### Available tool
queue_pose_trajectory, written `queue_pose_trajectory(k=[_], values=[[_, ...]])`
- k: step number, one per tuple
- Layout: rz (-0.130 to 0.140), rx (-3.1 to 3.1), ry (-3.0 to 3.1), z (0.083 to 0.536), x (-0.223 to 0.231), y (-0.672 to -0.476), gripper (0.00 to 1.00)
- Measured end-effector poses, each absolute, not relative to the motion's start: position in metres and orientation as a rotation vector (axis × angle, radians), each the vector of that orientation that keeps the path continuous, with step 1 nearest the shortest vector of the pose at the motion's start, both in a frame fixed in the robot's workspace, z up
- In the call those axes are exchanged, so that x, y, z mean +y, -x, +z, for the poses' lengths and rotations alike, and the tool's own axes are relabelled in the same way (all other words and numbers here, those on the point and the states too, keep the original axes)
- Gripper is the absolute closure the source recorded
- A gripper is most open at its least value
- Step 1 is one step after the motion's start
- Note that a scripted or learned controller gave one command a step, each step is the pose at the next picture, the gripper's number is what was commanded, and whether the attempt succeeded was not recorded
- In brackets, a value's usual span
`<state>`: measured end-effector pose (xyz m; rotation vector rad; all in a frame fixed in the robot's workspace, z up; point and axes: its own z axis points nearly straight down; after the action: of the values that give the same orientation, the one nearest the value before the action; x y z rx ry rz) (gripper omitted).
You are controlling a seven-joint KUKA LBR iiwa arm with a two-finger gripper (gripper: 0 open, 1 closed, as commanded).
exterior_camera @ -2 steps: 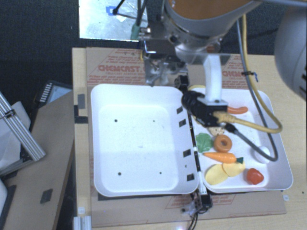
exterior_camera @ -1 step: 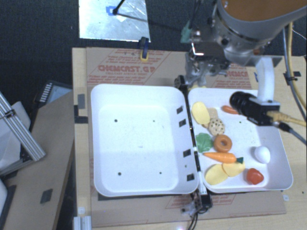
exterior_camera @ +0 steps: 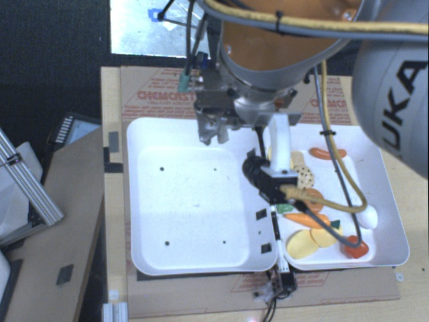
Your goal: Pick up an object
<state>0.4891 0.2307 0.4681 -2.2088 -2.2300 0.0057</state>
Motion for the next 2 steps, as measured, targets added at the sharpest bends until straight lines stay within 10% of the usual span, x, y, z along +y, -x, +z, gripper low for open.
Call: queue_pose_trajectory(k=[2], values=[[-0.007,-2.231,2.213,0.5465,0.2261,-0.4865,1.00]])
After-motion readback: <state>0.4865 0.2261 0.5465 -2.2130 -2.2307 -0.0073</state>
